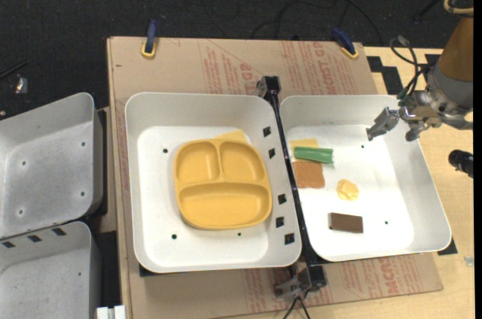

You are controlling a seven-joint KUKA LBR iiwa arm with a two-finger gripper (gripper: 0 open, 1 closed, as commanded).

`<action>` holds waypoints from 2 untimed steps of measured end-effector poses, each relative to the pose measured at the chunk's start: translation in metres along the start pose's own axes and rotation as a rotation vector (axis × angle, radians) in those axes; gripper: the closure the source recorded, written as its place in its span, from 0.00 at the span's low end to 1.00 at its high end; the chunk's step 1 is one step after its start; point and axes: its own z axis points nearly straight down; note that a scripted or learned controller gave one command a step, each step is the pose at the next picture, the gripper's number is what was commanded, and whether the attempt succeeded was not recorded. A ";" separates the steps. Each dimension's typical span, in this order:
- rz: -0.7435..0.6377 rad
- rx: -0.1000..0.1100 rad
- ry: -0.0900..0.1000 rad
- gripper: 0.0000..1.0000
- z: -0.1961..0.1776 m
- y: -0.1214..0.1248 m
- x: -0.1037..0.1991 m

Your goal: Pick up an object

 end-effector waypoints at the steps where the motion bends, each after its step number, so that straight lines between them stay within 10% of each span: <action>1: 0.002 0.004 0.001 0.00 0.064 -0.002 -0.001; 2: 0.002 0.002 0.000 0.00 0.104 -0.002 0.000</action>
